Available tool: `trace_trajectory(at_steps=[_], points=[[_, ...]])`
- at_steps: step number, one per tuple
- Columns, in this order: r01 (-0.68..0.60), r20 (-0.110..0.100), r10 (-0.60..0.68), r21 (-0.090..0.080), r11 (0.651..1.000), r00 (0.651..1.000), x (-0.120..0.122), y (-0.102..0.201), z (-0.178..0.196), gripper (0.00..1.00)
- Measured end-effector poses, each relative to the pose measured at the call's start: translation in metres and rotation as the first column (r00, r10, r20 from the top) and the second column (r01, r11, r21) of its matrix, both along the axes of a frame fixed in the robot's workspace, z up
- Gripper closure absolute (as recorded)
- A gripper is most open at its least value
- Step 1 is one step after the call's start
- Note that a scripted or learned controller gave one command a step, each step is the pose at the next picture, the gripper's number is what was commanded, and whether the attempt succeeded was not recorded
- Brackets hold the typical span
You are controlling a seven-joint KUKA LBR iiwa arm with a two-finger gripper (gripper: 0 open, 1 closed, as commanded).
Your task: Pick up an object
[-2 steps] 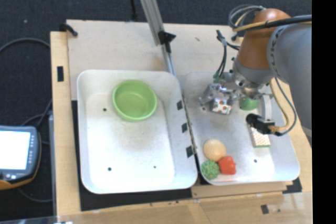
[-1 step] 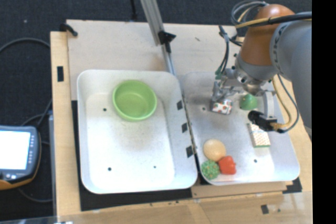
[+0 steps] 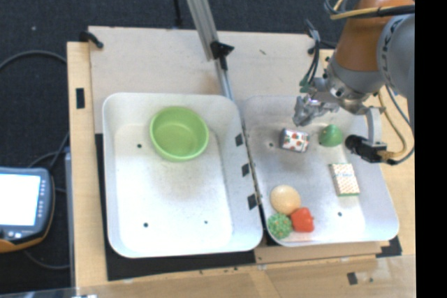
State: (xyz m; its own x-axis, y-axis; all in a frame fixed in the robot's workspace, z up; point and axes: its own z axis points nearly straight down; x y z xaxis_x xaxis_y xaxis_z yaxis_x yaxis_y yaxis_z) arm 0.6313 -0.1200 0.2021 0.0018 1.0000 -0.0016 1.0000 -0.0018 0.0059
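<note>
In the right bin lie a small white cup with red dots, tipped on its side, a green ball, a pale patterned block, a cream egg-shaped thing, a red piece and a green knobbly piece. My gripper hangs over the bin's far part, just above and behind the dotted cup, left of the green ball. Nothing shows between its fingers.
The left bin holds a green bowl at its far side. A slanted metal pole rises behind the bins. A teach pendant lies off the bench at the left.
</note>
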Motion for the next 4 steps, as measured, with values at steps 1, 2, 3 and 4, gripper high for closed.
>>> trace_trajectory(at_steps=[1, 2, 3, 4], points=[[-0.004, 0.001, 0.004, 0.000, 1.000, 1.000, 0.001, -0.001, 0.053, 1.00], [-0.007, -0.006, 0.007, 0.002, 1.000, 1.000, -0.014, 0.047, 0.042, 1.00], [-0.009, -0.005, 0.009, 0.003, 1.000, 1.000, -0.021, 0.094, 0.051, 1.00], [-0.009, -0.006, 0.009, 0.003, 1.000, 1.000, -0.039, 0.148, 0.043, 1.00]])
